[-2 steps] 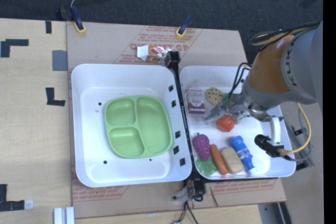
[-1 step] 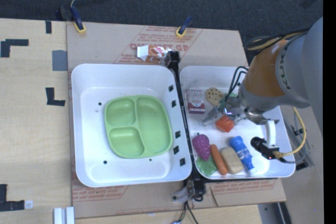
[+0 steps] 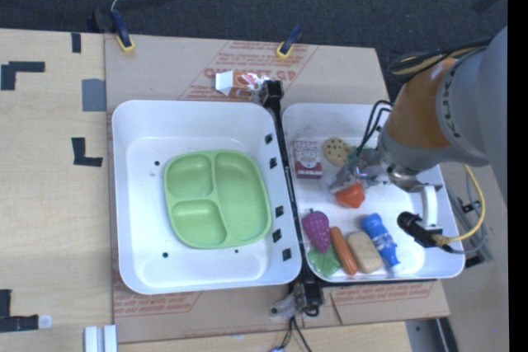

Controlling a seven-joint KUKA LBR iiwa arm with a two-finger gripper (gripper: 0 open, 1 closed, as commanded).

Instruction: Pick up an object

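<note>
Two white bins sit side by side; the left bin (image 3: pixel 132 177) holds a green divided plate (image 3: pixel 217 198); in the right bin (image 3: pixel 318 115) lie a red carton (image 3: pixel 307 158), a cookie (image 3: pixel 334 149), purple grapes (image 3: pixel 315 227); the gripper (image 3: pixel 356 175), grip state unclear, hovers touching a red-orange object (image 3: pixel 351 195).

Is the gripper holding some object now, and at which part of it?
It cannot be told. The gripper is low in the right bin, right above the red-orange item.
</note>
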